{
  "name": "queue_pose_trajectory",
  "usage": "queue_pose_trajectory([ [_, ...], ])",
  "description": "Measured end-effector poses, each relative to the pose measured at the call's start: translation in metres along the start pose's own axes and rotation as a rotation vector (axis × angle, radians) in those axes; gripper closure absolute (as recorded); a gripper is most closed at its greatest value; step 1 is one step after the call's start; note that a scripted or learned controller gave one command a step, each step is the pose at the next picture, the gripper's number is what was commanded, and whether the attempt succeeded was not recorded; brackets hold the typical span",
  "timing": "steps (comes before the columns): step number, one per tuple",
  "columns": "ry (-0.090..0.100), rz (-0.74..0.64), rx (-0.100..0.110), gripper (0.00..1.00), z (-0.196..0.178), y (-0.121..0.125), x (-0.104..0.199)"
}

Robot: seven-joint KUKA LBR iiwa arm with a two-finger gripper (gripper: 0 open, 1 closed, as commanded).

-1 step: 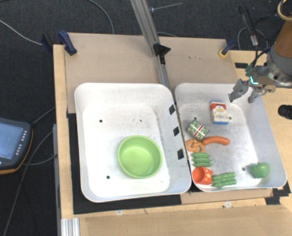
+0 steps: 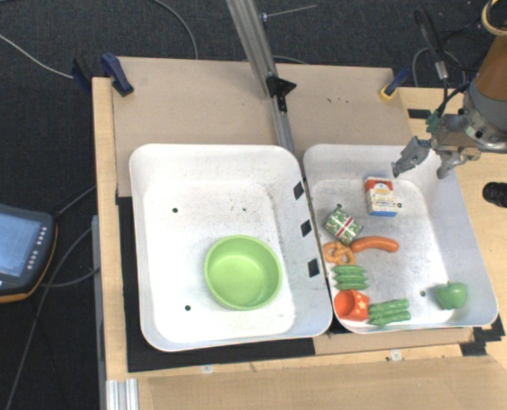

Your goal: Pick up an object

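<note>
Your gripper [image 2: 427, 160] hangs spread wide, holding nothing, over the right bin's [image 2: 458, 199] far rim. The small carton [image 2: 381, 196] stands just below it, apart from the toys crowded along the bin's near-left edge.

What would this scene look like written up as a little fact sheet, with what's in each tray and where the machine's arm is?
left bin: holds a green bowl
right bin: holds a small carton, a striped can, an orange carrot-like toy, green pods, a green round toy
end effector: above the right bin's far right corner, fingers spread, nothing between them
nearest item to end effector: the small carton
</note>
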State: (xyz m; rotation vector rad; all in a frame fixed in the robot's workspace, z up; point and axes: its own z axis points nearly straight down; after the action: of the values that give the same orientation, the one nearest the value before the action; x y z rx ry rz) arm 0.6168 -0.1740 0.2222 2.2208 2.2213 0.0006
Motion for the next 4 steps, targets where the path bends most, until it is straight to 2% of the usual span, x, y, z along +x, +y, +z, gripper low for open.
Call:
queue_pose_trajectory([
  [3, 0.001, 0.000, 0.004, 0.00, 0.129, 0.006, -0.009],
  [4, 0.000, -0.001, -0.002, 1.00, 0.115, 0.007, -0.009],
])
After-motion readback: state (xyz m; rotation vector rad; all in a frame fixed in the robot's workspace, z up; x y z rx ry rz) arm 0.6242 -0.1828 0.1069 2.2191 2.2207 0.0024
